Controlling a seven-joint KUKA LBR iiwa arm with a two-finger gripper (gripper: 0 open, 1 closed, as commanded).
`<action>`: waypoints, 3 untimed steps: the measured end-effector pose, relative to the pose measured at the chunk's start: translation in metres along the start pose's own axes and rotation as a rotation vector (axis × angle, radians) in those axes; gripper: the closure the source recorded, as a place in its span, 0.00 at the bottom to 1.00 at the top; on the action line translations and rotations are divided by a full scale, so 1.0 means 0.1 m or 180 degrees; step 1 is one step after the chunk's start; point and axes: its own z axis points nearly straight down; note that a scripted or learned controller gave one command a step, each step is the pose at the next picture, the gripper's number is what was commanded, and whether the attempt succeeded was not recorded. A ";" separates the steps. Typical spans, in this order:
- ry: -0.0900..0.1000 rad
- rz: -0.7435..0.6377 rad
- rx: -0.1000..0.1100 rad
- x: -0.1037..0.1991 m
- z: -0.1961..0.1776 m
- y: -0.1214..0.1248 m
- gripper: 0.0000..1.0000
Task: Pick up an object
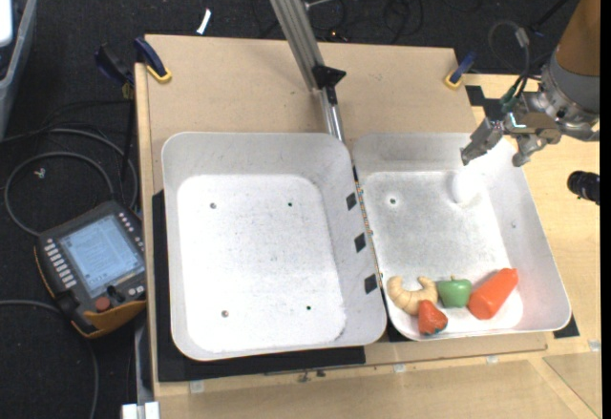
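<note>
Right, I'm hovering the gripper (500,148), fingers spread and pinching nothing, over the right bin's (535,245) far edge; I'm aiming for the orange carrot (493,294) at its near corner.

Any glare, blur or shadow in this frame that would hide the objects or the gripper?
Camera view: lighting is even and the red, green, orange and cream items at the right bin's near edge are sharp; the gripper is slightly soft, and a bright smear on the bin floor below it looks like glare or blur.
</note>
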 end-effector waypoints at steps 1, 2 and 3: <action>-0.0005 -0.0005 -0.0014 0.00 -0.03 0.01 0.00; -0.0001 -0.0002 0.0004 0.04 0.60 0.05 0.00; -0.0001 0.0005 0.0005 0.02 1.23 0.10 0.00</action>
